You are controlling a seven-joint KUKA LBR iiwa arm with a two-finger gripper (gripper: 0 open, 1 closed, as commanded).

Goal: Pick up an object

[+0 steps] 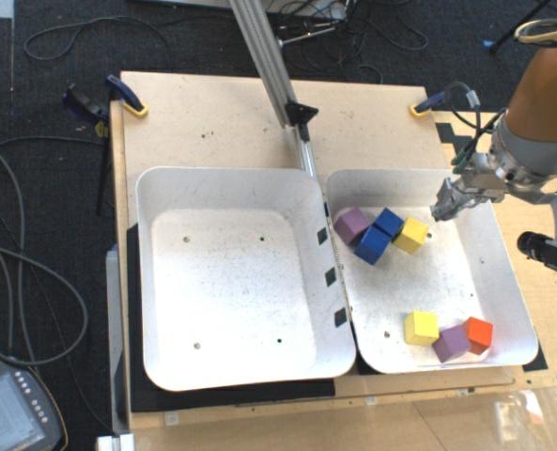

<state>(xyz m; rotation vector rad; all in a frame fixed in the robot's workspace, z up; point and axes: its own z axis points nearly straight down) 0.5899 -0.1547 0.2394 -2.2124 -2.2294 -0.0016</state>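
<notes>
White bins [231, 181] sit side by side, and every block lies in the right one: a purple [351, 224], two blue [379, 234] and a yellow [410, 236] huddle near its far end, while yellow [422, 328], purple [451, 342] and orange [479, 334] bunch at the near edge. My claw [444, 207] hovers just right of the far yellow block, gripping nothing, likely lining up on it because that one sits outermost; whether I am released or clenched I cannot tell.

Purple cube [351, 224], two blue cubes [380, 234], yellow cube [410, 236] cluster near my bin's back edge; yellow [421, 328], purple [451, 342], orange [480, 334] cubes sit front-right.
</notes>
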